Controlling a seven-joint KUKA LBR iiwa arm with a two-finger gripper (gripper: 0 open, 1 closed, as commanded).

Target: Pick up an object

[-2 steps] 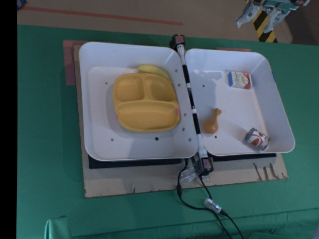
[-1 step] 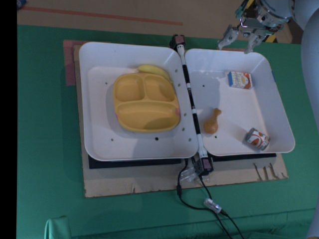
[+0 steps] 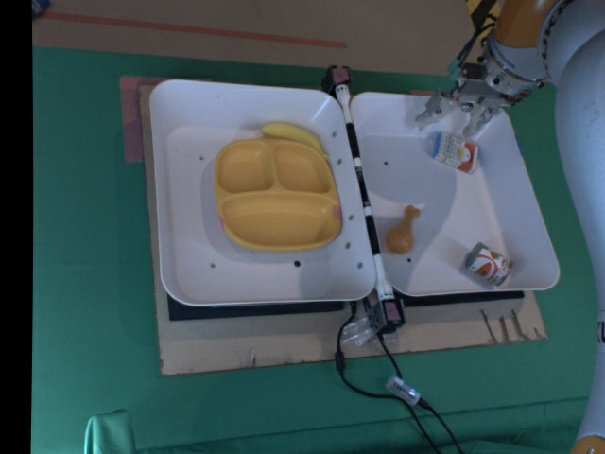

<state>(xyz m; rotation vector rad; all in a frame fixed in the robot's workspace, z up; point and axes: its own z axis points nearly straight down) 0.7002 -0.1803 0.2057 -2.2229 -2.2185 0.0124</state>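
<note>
Fingers of the gripper [image 3: 458, 108] were spread apart, holding nothing, as you saw from above. Just below them lay the small carton [image 3: 456, 151], its long axis slanting; the drumstick toy [image 3: 402, 233] and can [image 3: 487, 263] sat farther off.

I watch through one fixed camera mounted above the counter [image 3: 85, 253], tilted down at a slant. It sits far enough back to take in both bins, the left bin [image 3: 189, 253] and the right bin [image 3: 515, 225], side by side, with floor [image 3: 236, 3] beyond them. The arm [image 3: 577, 74] comes in from my right.
</note>
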